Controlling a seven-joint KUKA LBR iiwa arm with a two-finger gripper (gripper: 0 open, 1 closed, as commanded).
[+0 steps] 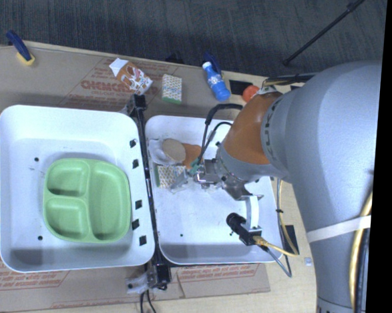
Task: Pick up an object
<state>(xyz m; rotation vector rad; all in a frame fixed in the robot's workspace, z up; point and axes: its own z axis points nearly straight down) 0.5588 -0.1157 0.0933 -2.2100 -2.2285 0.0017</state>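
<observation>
My gripper point(200, 175) is low in the right bin point(196, 243), near its upper middle, with the orange-banded wrist right behind it. Several small objects lie just to its left: a tan round piece point(174, 149), an orange piece point(191, 153) and a crumpled patterned packet point(171, 177). The gripper tip is beside the packet and under the orange piece. The arm's bulk hides the bin's right side. Whether anything sits between the fingers cannot be made out.
The left bin point(23, 134) holds a green divided tray point(88, 200). A black clip divider point(143, 175) runs between the bins. Behind the bins lie a snack packet point(130, 76), a small green box point(172, 88), a blue bottle point(216, 81) and a blue clamp point(20, 48).
</observation>
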